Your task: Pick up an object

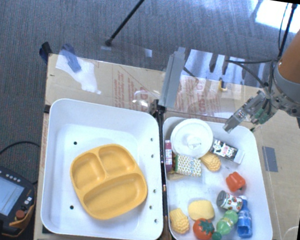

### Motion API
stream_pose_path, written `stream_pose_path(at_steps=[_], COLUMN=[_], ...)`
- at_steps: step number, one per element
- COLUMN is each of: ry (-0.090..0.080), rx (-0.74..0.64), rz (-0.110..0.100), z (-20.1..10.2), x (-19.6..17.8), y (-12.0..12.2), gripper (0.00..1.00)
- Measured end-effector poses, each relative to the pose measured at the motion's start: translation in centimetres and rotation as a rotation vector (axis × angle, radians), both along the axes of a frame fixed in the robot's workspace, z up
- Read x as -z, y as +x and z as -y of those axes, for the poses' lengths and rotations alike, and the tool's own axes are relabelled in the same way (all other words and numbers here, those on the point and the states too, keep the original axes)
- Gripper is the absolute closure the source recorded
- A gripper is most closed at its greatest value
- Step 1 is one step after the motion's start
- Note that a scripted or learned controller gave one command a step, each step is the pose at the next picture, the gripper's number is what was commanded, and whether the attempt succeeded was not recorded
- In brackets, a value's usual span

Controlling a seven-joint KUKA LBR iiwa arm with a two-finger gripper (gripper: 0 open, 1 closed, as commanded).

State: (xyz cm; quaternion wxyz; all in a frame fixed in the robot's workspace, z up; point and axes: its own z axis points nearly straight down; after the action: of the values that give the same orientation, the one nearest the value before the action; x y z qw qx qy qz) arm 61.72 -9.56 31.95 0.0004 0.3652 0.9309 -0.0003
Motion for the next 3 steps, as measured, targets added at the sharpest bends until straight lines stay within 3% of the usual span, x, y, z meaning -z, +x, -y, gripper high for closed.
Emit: stream_pose_path(at_steps=[1,2,3], ry=[0.005,0.003,0.003], rx=[-0.116,-0.119,-0.088], rz=[-0.015,-0.004,-0.001], z=[8.4,8.3,10.2], x=[14.7,14.2,22.1], y=[-6.6,-6.3,-8.5], gripper=[1.00,0.00,0.00])
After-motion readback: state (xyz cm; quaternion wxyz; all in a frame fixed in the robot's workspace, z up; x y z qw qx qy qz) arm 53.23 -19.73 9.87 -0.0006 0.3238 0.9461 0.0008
